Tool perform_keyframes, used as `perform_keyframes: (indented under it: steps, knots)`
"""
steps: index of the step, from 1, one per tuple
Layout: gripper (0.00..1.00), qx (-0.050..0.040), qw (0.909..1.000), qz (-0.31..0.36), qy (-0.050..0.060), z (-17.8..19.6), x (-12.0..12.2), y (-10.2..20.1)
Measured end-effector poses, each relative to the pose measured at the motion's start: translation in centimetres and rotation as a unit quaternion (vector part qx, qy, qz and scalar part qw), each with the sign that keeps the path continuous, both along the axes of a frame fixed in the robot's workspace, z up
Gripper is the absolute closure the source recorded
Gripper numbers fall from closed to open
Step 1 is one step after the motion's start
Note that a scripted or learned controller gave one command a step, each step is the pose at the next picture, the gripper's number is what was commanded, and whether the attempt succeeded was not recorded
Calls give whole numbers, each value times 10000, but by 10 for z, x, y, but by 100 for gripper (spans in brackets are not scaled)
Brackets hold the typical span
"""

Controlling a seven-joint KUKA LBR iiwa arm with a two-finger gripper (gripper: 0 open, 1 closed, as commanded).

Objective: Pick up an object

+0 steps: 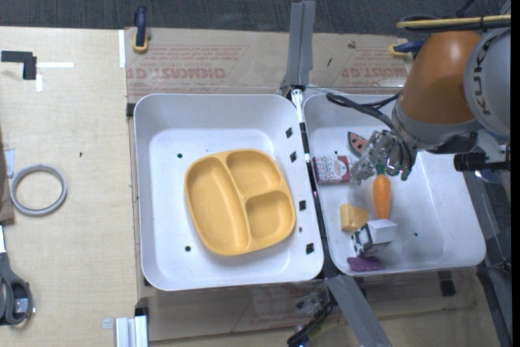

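Observation:
The right bin holds several small items. An orange carrot stands on end near its middle, a yellow cheese wedge lies left of it, and a grey-white box sits just below. A small pink-and-white carton lies at the bin's left wall. A watermelon slice sits farther back, and a purple piece is at the front edge. My gripper hangs low over the bin, right above the carrot's top end and beside the carton.
The left bin carries a yellow three-compartment plate. On the bench to the left lie a grey tape ring and scissors. The arm's orange band looms over the right bin's back right.

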State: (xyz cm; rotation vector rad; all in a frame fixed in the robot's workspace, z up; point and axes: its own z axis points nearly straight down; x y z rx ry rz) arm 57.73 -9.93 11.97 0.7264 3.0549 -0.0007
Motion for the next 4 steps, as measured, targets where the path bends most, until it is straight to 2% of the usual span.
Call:
perform_keyframes:
  steps: [1, 2, 3, 4]
  knots:
    - [100, -4, 9856, 1691, -16, 55, 36, 7]
    - [100, -10, 9749, 2227, -20, 78, 26, -13]
    - [0, -10, 9748, 2229, -20, 78, 26, -13]
    - [0, 1, 9793, 2025, -2, 1, 18, -13]
